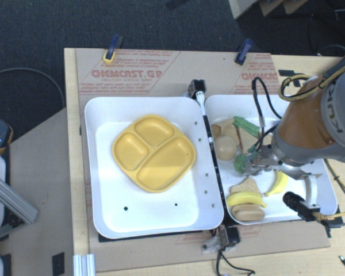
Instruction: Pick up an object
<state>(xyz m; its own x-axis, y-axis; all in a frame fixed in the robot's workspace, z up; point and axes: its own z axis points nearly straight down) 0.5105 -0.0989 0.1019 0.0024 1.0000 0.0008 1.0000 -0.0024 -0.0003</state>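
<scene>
The right bin [328, 203] holds several toy foods. A green stalk [246, 126] lies at its back, beside a brown stick [239, 137] and a small tan piece [217, 129]. A pale round ball [225, 148] sits near the divider. A dark green clump [241, 163] lies in the middle, and my gripper [257, 162] hangs low right beside it, over the bin's centre. In front lie a bread slice [246, 186], a yellow banana [245, 199] on a tan bun [248, 213], and another yellow piece [279, 183] half under the wrist.
The left bin [103, 200] holds a yellow divided plate [154, 152]. A black rail [210, 148] separates the bins. My arm [310, 125] covers the right bin's right half, with cables [264, 102] looping over its back. Clamps [111, 49] hold the board's far edge.
</scene>
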